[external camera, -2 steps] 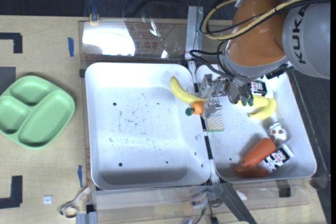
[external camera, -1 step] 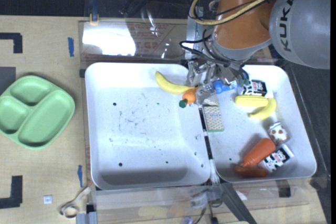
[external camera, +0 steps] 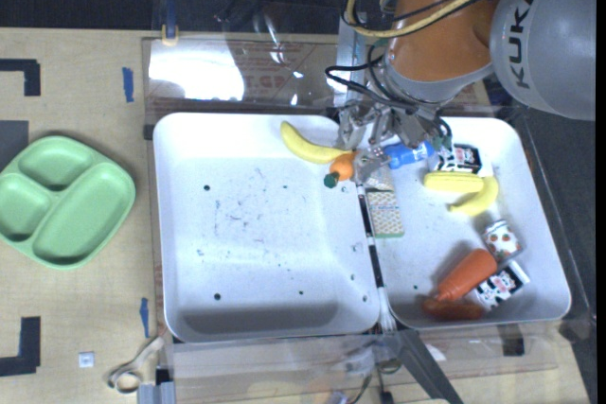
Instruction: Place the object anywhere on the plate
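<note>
The green three-compartment plate (external camera: 62, 201) lies on the wooden bench, left of both bins. My gripper (external camera: 367, 149) hangs low over the far end of the divider between the two bins, under the orange wrist band. Just at its left, in the left bin's far right corner, lie a yellow banana (external camera: 307, 147) and a small orange toy with a green tip (external camera: 338, 169). The toy sits right beside the gripper; I cannot tell whether it is touched.
The right bin (external camera: 540, 232) holds a blue bottle (external camera: 410, 154), a second banana (external camera: 463, 188), a patterned card (external camera: 384, 212), a large carrot (external camera: 466, 275) and some small printed toys (external camera: 501, 239). The left bin's floor (external camera: 256, 241) is bare white.
</note>
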